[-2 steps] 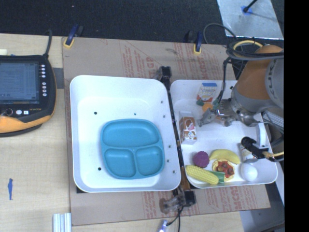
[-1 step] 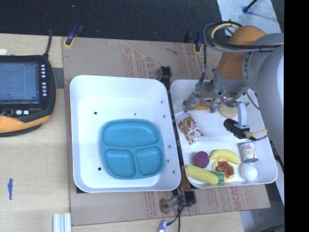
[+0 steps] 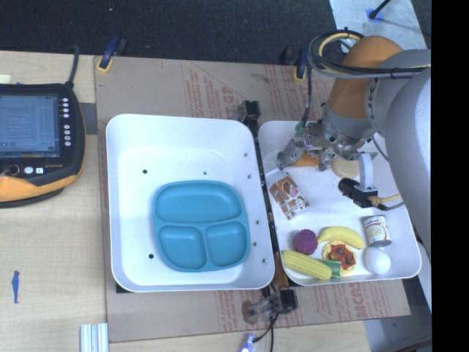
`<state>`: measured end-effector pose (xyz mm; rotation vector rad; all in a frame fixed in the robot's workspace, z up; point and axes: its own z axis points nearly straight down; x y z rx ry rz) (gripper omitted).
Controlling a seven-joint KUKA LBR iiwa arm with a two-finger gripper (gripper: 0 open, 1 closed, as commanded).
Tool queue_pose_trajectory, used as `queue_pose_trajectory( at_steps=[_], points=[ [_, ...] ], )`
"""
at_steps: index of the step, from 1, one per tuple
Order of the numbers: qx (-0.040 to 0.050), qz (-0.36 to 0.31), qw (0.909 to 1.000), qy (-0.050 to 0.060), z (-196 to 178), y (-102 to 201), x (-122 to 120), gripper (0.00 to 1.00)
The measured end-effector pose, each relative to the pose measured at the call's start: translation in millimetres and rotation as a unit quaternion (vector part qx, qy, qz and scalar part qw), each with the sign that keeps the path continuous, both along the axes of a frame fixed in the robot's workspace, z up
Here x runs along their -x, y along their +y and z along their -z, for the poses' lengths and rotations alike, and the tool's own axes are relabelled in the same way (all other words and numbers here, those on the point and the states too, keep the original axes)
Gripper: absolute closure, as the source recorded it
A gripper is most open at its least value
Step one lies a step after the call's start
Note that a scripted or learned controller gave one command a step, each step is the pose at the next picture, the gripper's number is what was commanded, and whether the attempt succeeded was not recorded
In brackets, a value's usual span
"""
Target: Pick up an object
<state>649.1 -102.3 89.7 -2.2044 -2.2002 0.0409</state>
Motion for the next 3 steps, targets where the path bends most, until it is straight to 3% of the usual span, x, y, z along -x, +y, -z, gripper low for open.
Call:
queue_pose_trajectory(
  at_steps=[1,2,3],
  points=[
    [0.0006,-0.004,0.9999,-0.016,-2,9,77,0.00],
    [0.0000,-0.002,0.9999,-0.016,-2,7,8,0.00],
    [-0.0038,-0.002,1.0000,-0.003,0,4,-2,0.00]
  ],
)
